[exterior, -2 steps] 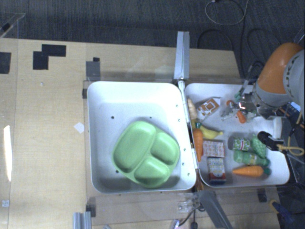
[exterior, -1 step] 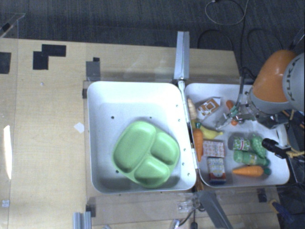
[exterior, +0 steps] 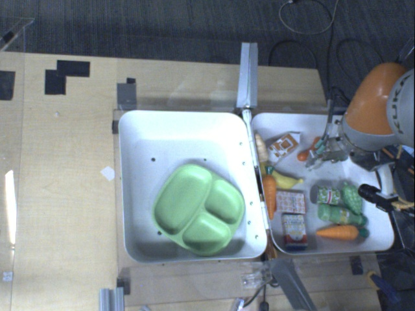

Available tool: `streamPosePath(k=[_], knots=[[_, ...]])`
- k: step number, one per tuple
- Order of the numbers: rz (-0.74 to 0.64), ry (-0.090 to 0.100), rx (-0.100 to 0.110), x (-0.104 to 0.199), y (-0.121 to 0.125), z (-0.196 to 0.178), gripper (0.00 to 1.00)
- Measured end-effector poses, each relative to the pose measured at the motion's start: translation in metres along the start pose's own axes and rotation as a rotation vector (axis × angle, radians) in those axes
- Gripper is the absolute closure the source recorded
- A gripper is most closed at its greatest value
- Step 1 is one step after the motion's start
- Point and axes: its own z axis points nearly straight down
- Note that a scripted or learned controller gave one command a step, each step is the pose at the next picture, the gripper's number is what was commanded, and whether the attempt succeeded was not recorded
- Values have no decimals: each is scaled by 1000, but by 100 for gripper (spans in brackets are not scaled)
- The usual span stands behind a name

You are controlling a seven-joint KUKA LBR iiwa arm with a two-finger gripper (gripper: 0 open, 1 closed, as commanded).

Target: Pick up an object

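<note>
right bin [exterior: 382,238], small orange-red item [exterior: 303,154] near gripper [exterior: 320,153], jaws perhaps apart, unclear

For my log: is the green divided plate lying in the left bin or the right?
Left bin: the green divided plate lies flat inside its walls.

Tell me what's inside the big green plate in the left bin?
Nothing can be seen in the green plate; its three compartments look bare. It lies alone in the left bin. Whatever might be underneath it is covered.
</note>
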Motion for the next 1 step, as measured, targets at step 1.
streamPosePath(k=[1], knots=[[148,2,12,118,48,-141,100]])
